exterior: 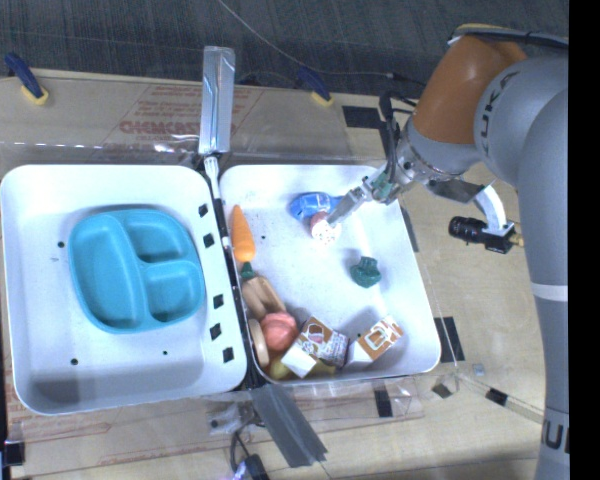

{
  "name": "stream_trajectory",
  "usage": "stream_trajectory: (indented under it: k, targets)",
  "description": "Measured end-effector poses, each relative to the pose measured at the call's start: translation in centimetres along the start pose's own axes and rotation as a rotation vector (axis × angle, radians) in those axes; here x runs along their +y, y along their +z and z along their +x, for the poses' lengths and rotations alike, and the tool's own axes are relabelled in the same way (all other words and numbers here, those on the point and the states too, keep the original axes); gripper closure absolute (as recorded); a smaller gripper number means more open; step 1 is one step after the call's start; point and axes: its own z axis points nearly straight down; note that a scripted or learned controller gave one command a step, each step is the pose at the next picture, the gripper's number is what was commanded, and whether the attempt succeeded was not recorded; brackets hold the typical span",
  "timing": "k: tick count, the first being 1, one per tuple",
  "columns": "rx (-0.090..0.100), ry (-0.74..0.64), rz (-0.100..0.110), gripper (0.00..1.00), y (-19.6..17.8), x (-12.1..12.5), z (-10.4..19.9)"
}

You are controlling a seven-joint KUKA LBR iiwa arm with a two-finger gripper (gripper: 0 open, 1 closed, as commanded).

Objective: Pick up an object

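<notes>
We cannot tell whether our gripper (332, 218) is released or clenched; it reaches low into the right bin (405, 268), tips at the blue-and-white object (313, 210), presumably lining up a grasp. The carrot (242, 234), green piece (365, 271) and cartons (325, 345) lie nearby, and the blue tray (138, 268) fills the left bin (30, 268).

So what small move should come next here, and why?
Probably a short descent onto the blue object. The pincer hovers at its right edge in the right bin, with a small white speckled piece at its tip; nothing is visibly lifted yet.
</notes>
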Motion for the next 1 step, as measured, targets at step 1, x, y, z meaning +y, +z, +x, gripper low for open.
stream_trajectory:
  k: [1]
  targets:
    - [-0.006, -0.089, -0.007, 0.0, -12.01, 2.77, -0.29]
